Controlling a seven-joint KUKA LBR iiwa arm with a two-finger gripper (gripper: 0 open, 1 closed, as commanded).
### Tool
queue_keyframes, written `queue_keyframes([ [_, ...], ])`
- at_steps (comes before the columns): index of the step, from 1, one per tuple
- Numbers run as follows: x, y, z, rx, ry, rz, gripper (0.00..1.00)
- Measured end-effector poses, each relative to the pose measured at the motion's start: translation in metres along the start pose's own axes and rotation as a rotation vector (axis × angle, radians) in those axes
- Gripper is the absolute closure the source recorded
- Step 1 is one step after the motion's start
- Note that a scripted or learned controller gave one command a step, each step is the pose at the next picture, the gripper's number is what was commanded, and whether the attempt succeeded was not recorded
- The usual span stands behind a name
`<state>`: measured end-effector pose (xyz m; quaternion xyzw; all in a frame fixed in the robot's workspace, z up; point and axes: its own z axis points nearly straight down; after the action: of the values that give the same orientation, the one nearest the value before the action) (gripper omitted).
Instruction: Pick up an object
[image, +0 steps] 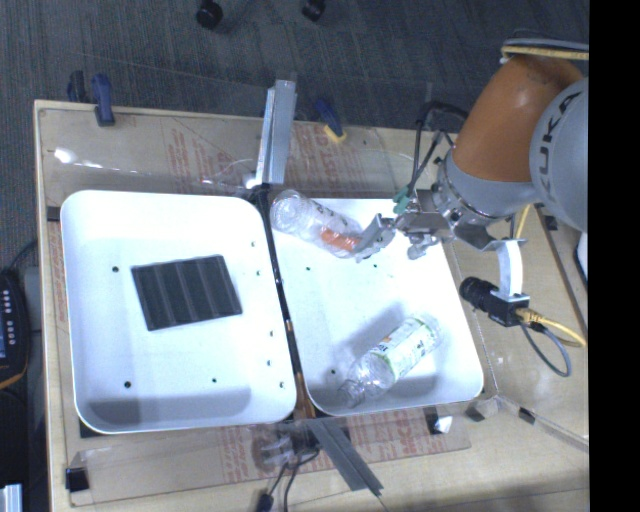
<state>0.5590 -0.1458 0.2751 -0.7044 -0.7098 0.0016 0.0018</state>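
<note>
Lying just left of hand (385, 235): clear bottle (312, 222).

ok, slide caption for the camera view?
Gripper at a clear bottle in the right bin; second bottle nearby.

The arm reaches in from the right, its end effector (383, 237) low and pointing left.

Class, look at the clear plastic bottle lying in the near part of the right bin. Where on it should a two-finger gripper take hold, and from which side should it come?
Grip the bottle across its labelled middle, coming straight down from above. It lies on its side, slanted across the right bin, with bare floor on both long sides for the fingers. The fingers should probably close across its width; the neck end looks narrower and sits nearer the bin's wall.
</note>
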Motion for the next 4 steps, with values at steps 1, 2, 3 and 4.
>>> queue_keyframes([
  [1,-0.011,-0.083,0.095,0.002,0.001,0.098,0.0],
  [2,-0.052,-0.083,0.081,-0.001,0.0,0.149,0.0],
  [3,-0.052,-0.061,0.184,0.0,0.002,-0.121,0.0],
  [4,-0.011,0.008,0.085,-0.003,0.0,0.041,0.0],
])
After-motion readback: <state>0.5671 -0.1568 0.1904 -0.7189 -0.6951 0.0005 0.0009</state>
